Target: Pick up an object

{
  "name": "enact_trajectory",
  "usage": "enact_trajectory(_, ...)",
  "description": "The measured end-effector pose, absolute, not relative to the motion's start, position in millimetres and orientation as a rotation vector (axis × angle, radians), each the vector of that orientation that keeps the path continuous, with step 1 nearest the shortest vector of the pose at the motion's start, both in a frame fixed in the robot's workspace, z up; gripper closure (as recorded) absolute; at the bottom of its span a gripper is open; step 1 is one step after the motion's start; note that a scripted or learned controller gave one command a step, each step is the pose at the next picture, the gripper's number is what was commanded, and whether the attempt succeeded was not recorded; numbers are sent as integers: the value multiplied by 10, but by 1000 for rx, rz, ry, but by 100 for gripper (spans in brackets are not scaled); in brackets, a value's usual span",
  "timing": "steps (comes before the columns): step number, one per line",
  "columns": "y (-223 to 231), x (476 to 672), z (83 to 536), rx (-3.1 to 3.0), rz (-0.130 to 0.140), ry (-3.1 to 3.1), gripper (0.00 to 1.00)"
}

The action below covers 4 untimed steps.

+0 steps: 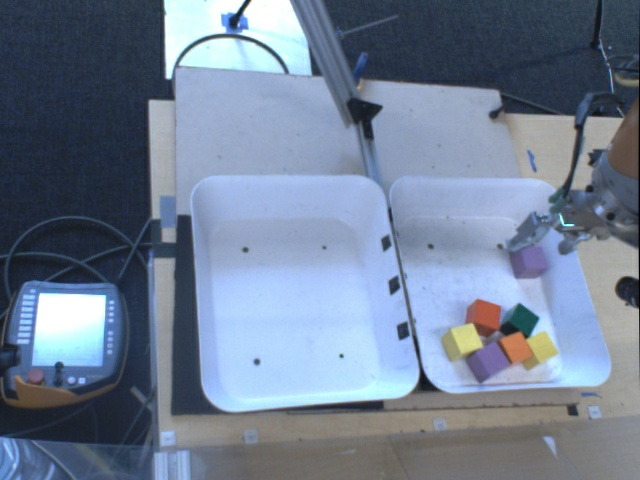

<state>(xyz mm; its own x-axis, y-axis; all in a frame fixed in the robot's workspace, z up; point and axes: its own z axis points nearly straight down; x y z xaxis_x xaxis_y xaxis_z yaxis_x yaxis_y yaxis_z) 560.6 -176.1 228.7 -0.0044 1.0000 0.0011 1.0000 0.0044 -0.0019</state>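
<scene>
My gripper (543, 236) hangs over the right side of the right bin (440, 218), coming in from the right edge of the view. A light purple block (528, 261) sits directly under its tip, touching or nearly touching it; I cannot tell whether the block is gripped or resting on the bin floor. Near the bin's front right lies a cluster of blocks: an orange one (484, 315), a green one (520, 320), a yellow one (462, 341), a second orange one (515, 347), a second yellow one (541, 348) and a darker purple one (488, 361).
The left bin (220, 268) stands beside the right one, sharing a raised divider (393, 268). A slanted metal pole (330, 48) crosses the back of the bench. A teach pendant (62, 343) with cables lies on the floor at left.
</scene>
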Motion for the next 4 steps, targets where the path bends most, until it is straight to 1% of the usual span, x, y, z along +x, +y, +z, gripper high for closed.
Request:
enact_trajectory(1,-1761,5615,2307,-2217,-2,-2228,0)
enact_trajectory(2,-1820,5671,1856,-2218,2,-2223,0)
enact_trajectory(3,-1763,5709,1420,-2216,1,-2224,0)
enact_trajectory(4,-1756,5779,1152,-2227,-21,-2240,0)
